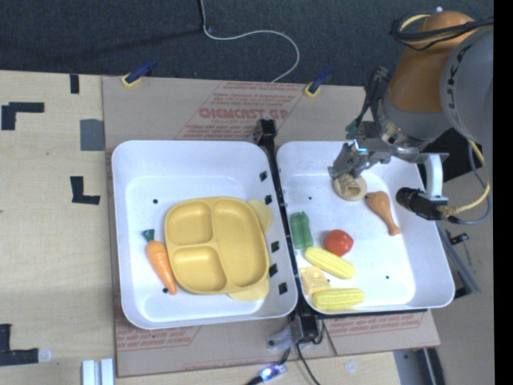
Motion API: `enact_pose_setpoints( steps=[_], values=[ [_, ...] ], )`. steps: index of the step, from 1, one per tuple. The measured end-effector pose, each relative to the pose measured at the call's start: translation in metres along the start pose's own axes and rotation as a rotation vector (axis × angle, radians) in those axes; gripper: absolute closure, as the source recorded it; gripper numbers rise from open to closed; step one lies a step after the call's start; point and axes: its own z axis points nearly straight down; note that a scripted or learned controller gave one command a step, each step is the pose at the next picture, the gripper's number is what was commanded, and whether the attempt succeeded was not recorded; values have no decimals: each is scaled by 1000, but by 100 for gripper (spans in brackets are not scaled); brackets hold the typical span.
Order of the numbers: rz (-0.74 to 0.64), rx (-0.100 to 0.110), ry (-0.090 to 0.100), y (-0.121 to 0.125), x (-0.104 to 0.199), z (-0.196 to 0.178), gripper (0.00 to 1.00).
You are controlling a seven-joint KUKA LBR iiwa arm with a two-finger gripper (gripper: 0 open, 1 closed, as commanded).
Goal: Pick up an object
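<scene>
Beneath white bins (128,175), cardboard sheet (232,111)

The arm (449,62) is cut off by the top and right edges, so its base is out of sight. The gripper (349,167) hangs low over a small tan object (350,188), covering that object's upper part; what the object is cannot be told, nor how the fingers stand. A pale yellow piece (258,212) lies mostly hidden under the yellow divided plate (216,243), peeking out at the plate's right and lower rims. The white cable (248,37) runs off the top edge.
</scene>
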Motion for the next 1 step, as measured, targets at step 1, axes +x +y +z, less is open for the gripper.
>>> enact_pose_setpoints(
  steps=[1],
  values=[
    [-1,5,1,-48,28,7,100]
  ],
)
